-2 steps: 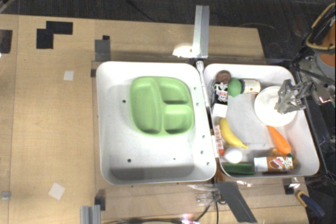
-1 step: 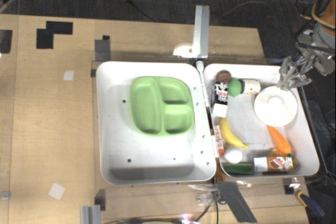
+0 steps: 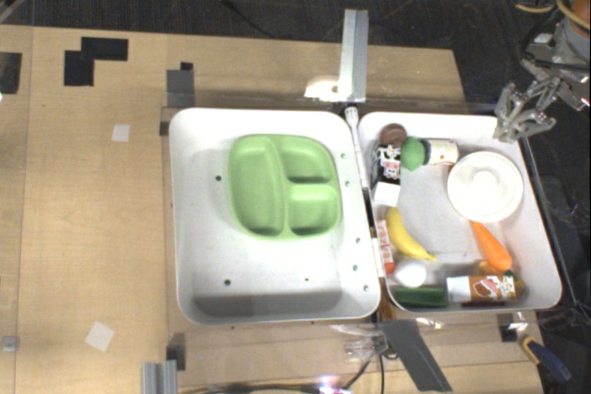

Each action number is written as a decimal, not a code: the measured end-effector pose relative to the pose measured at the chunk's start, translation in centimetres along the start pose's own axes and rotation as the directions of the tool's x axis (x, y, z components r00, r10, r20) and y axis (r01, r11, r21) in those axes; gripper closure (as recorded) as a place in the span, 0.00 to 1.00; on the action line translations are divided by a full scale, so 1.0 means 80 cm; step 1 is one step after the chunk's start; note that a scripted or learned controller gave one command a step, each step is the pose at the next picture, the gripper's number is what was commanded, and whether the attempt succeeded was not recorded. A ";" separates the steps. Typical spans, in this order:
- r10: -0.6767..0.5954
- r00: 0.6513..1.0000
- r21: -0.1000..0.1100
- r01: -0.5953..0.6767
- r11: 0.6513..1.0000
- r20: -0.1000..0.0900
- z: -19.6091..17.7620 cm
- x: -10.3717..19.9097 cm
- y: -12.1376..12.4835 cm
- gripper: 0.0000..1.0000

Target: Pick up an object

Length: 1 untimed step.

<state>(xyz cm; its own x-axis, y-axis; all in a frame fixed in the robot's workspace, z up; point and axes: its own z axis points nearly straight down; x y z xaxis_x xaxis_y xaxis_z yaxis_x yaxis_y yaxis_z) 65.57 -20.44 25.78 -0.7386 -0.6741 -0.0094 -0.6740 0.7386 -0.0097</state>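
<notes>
Approach step: nothing picked yet.
The right bin (image 3: 545, 291) holds a white bowl (image 3: 486, 185), banana (image 3: 406, 236), carrot (image 3: 492, 246) and sauce bottle (image 3: 485, 289); the tool (image 3: 524, 113) hovers at its far corner, fingers spread, empty, and must next descend over one object.

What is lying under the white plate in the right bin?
The plate rests partly on a grey sheet, and the top end of the carrot goes under its lower edge. Anything else beneath the plate is covered and cannot be seen.
</notes>
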 end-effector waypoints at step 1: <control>-0.256 0.967 -0.006 0.256 0.967 -0.002 0.066 0.025 0.024 1.00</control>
<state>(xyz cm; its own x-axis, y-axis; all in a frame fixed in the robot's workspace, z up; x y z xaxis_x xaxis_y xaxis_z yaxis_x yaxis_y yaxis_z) 62.88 -20.36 20.50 -0.5413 -0.8408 -0.0049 -0.8408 0.5413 -0.0053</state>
